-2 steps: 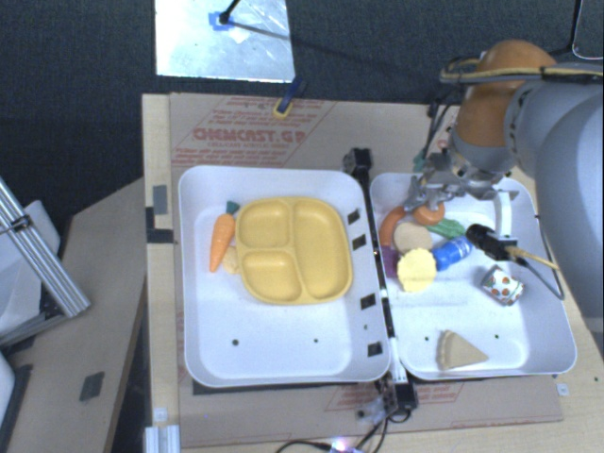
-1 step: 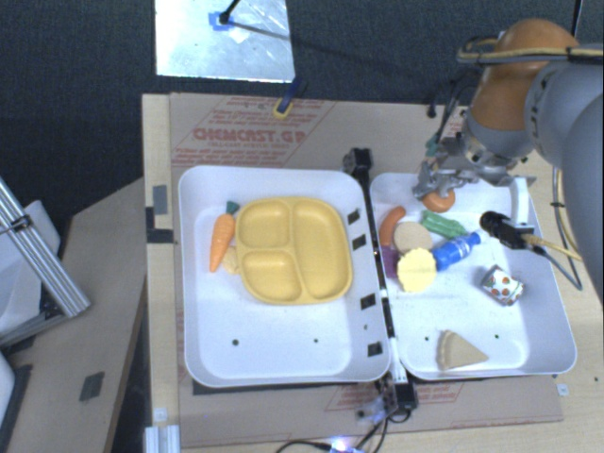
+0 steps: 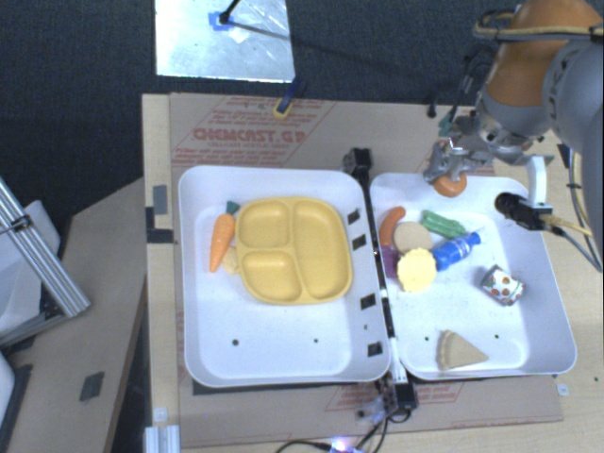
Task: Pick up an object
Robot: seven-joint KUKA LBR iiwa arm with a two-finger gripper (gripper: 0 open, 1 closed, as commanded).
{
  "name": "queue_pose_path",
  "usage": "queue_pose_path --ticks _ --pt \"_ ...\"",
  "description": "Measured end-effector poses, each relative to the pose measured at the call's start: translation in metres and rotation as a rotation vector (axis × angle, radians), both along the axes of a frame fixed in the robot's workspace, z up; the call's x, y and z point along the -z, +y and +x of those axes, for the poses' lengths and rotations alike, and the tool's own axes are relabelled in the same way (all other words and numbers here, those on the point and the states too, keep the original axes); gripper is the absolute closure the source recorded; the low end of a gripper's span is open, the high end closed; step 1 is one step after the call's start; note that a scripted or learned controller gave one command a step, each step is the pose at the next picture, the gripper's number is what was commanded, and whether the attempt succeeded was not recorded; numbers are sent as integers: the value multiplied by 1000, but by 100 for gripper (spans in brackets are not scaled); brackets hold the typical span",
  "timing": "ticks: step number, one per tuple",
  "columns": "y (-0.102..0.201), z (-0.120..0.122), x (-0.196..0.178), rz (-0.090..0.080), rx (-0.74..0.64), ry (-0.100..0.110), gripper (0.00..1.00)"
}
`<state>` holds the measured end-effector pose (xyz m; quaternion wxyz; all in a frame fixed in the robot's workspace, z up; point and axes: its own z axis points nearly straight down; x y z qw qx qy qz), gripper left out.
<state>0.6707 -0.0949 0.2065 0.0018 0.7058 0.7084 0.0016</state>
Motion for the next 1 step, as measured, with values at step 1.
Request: queue_pose_path --ticks 1 --pt "0 1 -19 0 0 1 100"
